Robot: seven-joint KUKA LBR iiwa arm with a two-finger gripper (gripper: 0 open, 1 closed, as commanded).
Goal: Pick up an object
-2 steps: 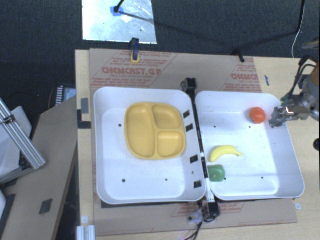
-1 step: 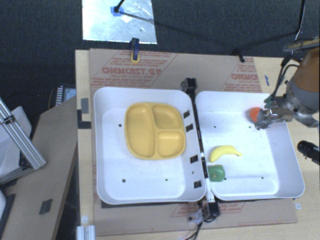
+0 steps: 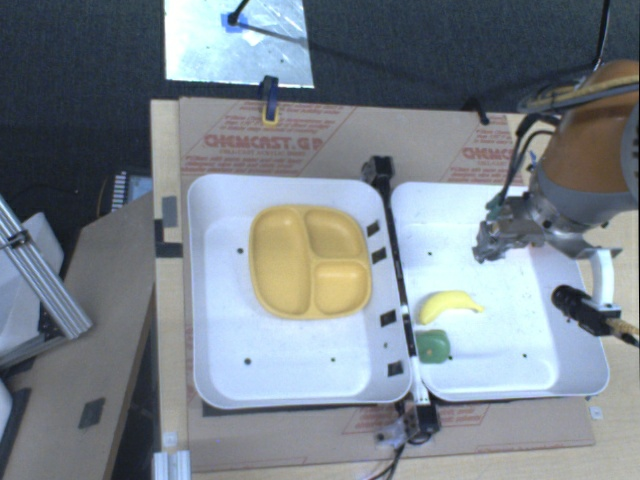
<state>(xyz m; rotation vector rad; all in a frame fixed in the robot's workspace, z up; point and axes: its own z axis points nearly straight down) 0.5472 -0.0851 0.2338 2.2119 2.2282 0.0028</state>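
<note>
hand [image 3: 490, 245] above right bin — banana [image 3: 449, 306] lower left, apart

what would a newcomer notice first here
The big yellow divided plate in the left bin stands out most. In the right bin, a yellow banana lies just above a small green object by the divider. The arm's tool hangs over that bin's upper part.

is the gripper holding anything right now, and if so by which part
Nothing is held. The gripper hangs over the right bin, apart from the banana and the green object near that bin's left wall.
</note>
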